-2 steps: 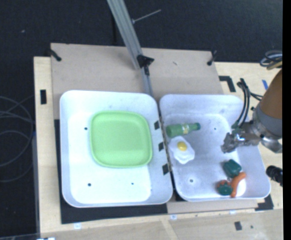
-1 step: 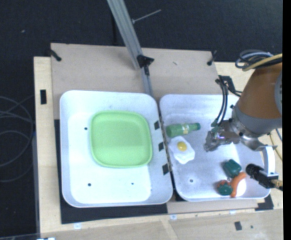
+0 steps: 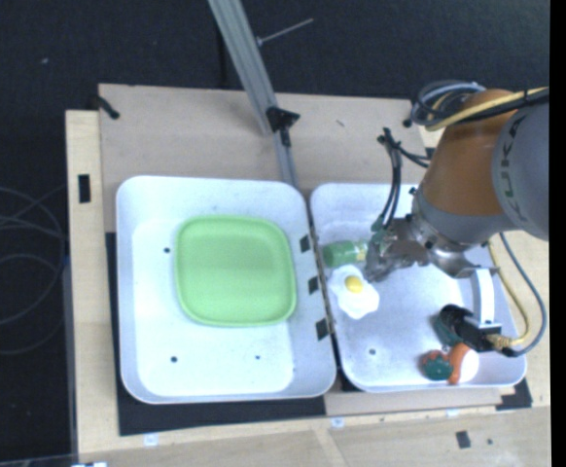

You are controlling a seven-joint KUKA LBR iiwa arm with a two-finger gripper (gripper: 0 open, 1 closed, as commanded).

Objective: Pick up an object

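Note:
My gripper [image 3: 380, 258] hangs low over the left part of the right bin [image 3: 400, 377], under the grey arm with its orange band. A small green object [image 3: 339, 253] lies against the bin's left wall, and its right end meets the gripper. Just below it rests a toy fried egg [image 3: 355, 294], white with a yellow yolk. An orange, red and green toy [image 3: 448, 365] sits near the bin's front right corner.
The left bin [image 3: 147, 358] holds a light green square plate [image 3: 235, 269]. A grey metal bar [image 3: 249, 61] slants in from the top and ends at the bins' back edge. Clips line the divide between the two bins.

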